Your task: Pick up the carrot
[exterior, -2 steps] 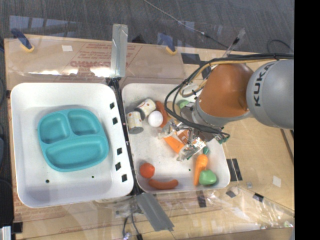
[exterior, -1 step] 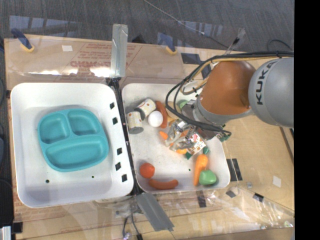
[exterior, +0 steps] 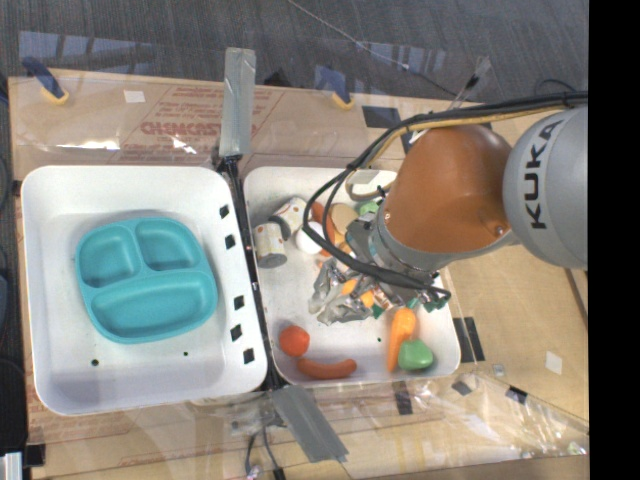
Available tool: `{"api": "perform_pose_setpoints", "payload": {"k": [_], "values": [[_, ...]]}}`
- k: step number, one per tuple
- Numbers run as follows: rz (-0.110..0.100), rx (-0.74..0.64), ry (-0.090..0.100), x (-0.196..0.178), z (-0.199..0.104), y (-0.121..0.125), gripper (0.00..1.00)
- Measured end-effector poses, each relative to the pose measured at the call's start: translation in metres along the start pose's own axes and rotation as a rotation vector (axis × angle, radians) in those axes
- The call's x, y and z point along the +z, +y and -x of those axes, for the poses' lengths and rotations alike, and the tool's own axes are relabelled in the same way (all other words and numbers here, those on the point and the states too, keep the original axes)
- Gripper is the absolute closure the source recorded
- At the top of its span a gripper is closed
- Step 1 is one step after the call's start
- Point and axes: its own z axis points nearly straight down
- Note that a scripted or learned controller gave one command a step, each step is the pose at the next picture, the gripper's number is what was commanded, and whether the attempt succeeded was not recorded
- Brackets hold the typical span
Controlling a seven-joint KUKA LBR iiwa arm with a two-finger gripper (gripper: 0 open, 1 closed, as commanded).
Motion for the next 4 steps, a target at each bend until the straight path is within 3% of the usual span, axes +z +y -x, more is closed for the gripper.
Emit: {"api": "perform_pose_setpoints", "payload": {"k": [1,2,3,4], "values": [[0.001,-0.161,0.004,-0.045,0.023,-0.055,1.0],[0.002,-0.161,0.005,-0.045,0.023,-0.055,0.0],[0.003,-0.268,0.004,0.104,-0.019,-0.069,0.0],[0.004,-0.465,0.004,0.104,-0.049,-0.099,0.0]]}}
